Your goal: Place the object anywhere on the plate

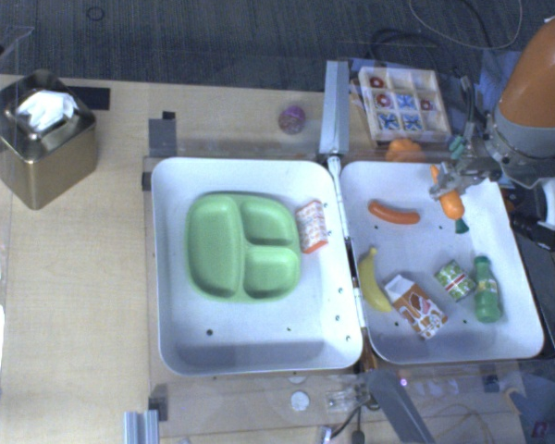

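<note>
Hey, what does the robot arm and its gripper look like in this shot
The arm has a large, rounded orange section above a grey wrist part. Its gripper is a small metallic grey assembly with thin fingers. Black cables loop on the dark floor behind the bench.

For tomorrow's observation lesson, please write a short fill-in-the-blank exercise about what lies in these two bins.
1. The divided plate is coloured ____.
2. The banana lies in the ____ bin.
3. The small packet rests against the plate's ____ edge.
4. The bottle is coloured ____.

Missing words: green; right; right; green
</note>
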